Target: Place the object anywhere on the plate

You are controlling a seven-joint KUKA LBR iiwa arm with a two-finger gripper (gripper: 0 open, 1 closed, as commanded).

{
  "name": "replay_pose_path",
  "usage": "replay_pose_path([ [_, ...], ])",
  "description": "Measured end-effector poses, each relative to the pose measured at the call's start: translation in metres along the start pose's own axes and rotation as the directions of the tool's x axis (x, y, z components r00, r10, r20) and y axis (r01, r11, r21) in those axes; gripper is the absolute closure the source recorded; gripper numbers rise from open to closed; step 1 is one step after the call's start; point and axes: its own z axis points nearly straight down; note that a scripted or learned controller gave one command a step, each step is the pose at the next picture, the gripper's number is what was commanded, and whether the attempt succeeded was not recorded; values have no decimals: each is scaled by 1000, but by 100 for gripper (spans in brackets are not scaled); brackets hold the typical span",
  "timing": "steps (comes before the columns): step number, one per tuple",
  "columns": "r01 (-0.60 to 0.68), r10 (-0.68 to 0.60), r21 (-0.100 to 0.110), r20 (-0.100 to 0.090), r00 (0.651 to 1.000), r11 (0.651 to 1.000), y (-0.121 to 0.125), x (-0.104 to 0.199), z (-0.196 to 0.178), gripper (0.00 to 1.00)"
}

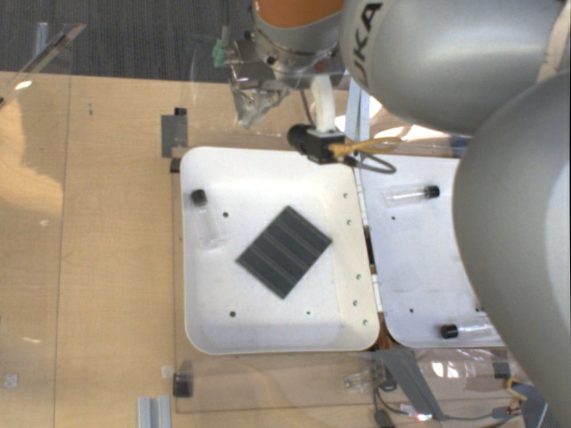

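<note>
The gripper (252,105) hangs beyond the left bin's (205,328) rim; the vial (205,217) lies at its six o'clock, well apart.

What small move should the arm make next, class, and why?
Probably bring the gripper toward the clear black-capped vial in the left white bin: it lies beside the dark ribbed square plate, not on it, and the gripper sits beyond the bin's far rim.

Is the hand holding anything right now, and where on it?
Cannot tell: the hand sits above the left white bin, its tips blurred. The clear black-capped vial lies in that bin, apart.
</note>
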Motion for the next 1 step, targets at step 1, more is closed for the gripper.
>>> replay_pose_path([
  [1,2,-2,-3,-1,1000,1000,2,0,-9,100],
])
